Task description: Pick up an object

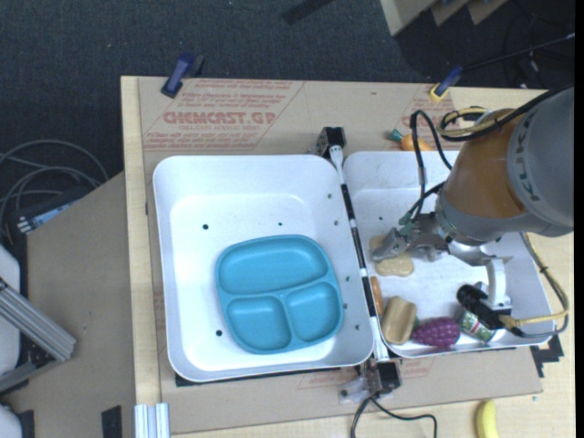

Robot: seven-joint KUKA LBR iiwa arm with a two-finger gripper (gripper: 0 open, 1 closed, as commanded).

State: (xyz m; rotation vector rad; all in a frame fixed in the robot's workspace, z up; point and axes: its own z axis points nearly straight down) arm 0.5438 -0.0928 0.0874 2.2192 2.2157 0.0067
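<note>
My gripper (394,245) is low in the right bin (383,176), near its left wall, with the grey and orange arm (497,176) above it. Its metal fingers sit right over a pale tan, potato-like piece (396,265). I cannot see whether the piece is between them. Nearer the front lie a tan bread-like block (399,318), a purple bunch of grapes (437,333) and a small dark bottle with a green label (478,318).
The left bin (182,199) holds a blue divided plate (278,292). A black clamp (332,141) joins the bins at the back. Cables run over the arm and the right bin's far corner. A yellow object (487,419) lies on the bench at the front right.
</note>
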